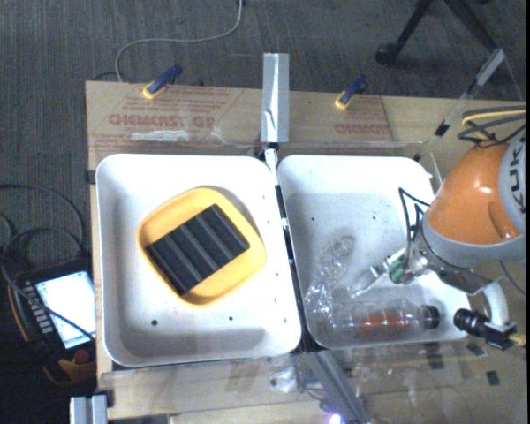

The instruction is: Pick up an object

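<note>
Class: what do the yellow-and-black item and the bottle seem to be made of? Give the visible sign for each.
Yellow-and-black item: probably moulded plastic or foam; matte yellow rim with rounded corners around dark ribbed slats.
Bottle: clear, glossy plastic, most likely; the bin floor shows through it and it catches bright glints.

Yellow tray (203, 246), black ribbed insert (199, 247)
</note>
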Controlling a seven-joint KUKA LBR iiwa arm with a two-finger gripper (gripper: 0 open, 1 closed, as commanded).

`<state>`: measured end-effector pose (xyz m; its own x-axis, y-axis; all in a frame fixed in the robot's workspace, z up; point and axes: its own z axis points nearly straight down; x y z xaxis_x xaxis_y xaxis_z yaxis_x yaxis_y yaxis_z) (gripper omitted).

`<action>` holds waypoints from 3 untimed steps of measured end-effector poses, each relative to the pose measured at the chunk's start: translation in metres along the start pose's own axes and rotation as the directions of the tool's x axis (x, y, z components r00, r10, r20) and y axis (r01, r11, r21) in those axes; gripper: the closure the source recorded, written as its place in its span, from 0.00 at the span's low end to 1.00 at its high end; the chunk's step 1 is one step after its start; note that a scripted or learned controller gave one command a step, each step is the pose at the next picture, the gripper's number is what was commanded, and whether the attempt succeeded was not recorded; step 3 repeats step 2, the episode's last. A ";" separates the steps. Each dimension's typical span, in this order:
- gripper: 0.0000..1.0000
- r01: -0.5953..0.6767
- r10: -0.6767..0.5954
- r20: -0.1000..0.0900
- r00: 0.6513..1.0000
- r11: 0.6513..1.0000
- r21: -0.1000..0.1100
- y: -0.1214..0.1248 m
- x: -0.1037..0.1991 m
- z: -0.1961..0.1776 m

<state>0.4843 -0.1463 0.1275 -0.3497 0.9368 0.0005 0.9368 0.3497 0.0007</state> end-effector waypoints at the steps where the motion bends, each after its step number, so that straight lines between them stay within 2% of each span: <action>1: 0.00 0.016 -0.016 0.006 1.000 1.000 -0.009 0.087 -0.003 0.021; 2: 0.00 -0.370 0.371 -0.006 0.929 0.928 0.030 0.180 -0.023 0.035; 3: 0.00 -0.370 0.371 -0.006 0.929 0.928 0.030 0.180 -0.023 0.035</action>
